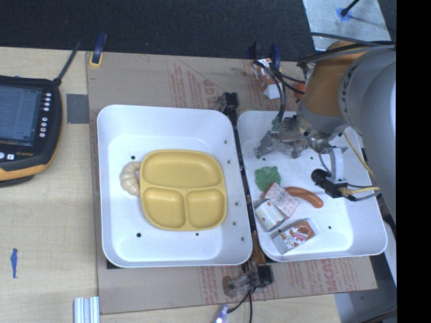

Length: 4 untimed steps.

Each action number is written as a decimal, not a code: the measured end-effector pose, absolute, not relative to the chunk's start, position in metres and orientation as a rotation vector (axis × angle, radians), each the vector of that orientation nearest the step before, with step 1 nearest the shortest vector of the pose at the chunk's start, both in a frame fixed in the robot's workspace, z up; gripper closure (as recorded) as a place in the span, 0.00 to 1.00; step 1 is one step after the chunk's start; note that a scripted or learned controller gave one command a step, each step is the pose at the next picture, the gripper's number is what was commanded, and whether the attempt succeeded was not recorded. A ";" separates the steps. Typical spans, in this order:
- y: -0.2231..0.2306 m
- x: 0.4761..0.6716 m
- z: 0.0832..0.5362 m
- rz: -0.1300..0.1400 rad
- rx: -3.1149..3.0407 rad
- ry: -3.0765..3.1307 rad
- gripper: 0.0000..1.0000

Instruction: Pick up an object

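My gripper (279, 150) hovers over the far part of the right bin (363, 241), its fingers spread open with nothing between them. Just in front of it lies a green crumpled thing (267, 177). Nearer the front are an orange-red sausage (305, 196), a white and red packet (280, 199), a small white carton (268, 214) and a flat red-printed packet (296, 234). All lie loose on the bin floor, apart from the gripper.
The left bin (114, 241) holds a yellow divided tray (183, 188) with a beige pastry (129, 177) tucked against its left side. A handheld control pendant (23, 126) sits on the bench at far left. The arm covers the right bin's far right corner.
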<state>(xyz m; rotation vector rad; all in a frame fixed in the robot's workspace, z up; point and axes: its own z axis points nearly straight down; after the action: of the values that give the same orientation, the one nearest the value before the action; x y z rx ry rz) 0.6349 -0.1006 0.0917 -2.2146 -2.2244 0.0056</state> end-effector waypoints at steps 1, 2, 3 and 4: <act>-0.103 0.580 0.091 0.006 -2.214 -2.225 0.00; -0.104 0.580 0.102 0.009 -2.210 -2.227 1.00; -0.104 0.580 0.102 0.010 -2.210 -2.227 0.00; -0.144 0.656 0.092 0.003 -2.216 -2.225 0.00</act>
<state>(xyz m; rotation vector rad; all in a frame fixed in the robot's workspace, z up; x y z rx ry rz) 0.6563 -0.1439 0.0920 -2.2155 -2.2254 0.0029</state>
